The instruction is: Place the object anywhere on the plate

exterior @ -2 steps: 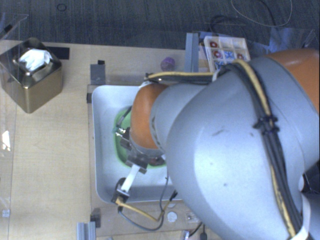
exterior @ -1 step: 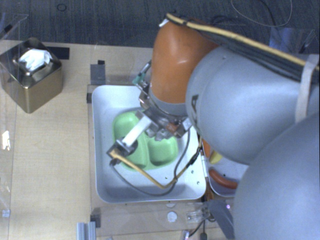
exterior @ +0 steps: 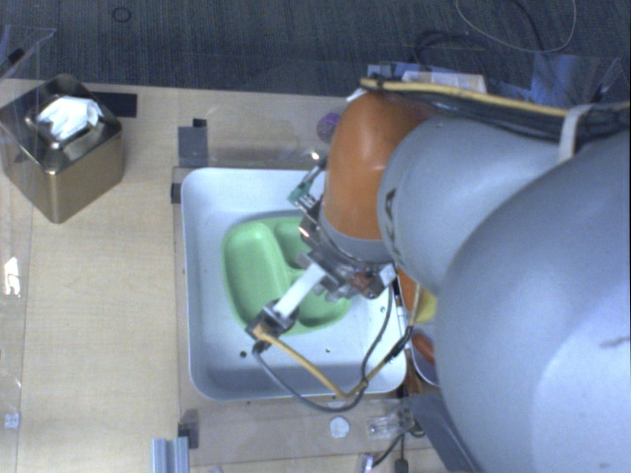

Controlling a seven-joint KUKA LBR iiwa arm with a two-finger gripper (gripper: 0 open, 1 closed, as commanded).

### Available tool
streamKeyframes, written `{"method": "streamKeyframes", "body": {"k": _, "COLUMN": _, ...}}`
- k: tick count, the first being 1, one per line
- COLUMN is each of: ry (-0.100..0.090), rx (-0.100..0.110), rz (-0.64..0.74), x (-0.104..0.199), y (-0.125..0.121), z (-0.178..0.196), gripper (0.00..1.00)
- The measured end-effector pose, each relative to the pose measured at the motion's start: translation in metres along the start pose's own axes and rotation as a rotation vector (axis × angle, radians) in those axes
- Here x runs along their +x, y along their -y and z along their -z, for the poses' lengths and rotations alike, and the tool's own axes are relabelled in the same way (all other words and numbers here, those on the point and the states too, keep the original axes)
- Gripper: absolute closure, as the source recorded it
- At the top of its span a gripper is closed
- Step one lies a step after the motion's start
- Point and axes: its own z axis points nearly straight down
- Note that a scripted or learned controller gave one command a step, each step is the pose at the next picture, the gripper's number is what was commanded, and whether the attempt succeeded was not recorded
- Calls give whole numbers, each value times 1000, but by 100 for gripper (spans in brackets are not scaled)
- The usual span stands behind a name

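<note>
A light green plate (exterior: 254, 264) with two compartments lies in the left white bin (exterior: 207, 294), towards its middle and right. My gripper (exterior: 315, 249) hangs low over the plate's right part, under the orange wrist band, and the arm's bulk hides most of it. I make out no object between the gripper and the plate. The plate's left compartment is bare.
The grey arm covers nearly all of the right bin; a yellow thing (exterior: 425, 305) and an orange-red thing (exterior: 422, 348) peek out at its left edge. A gold box (exterior: 64, 166) holding white cloth stands at the far left of the bench. A small purple thing (exterior: 327, 124) sits behind the left bin.
</note>
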Motion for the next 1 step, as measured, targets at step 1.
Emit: {"method": "streamKeyframes", "body": {"k": 1, "ry": 2, "rx": 2, "rz": 34, "x": 40, "y": 38, "z": -122, "gripper": 100}}
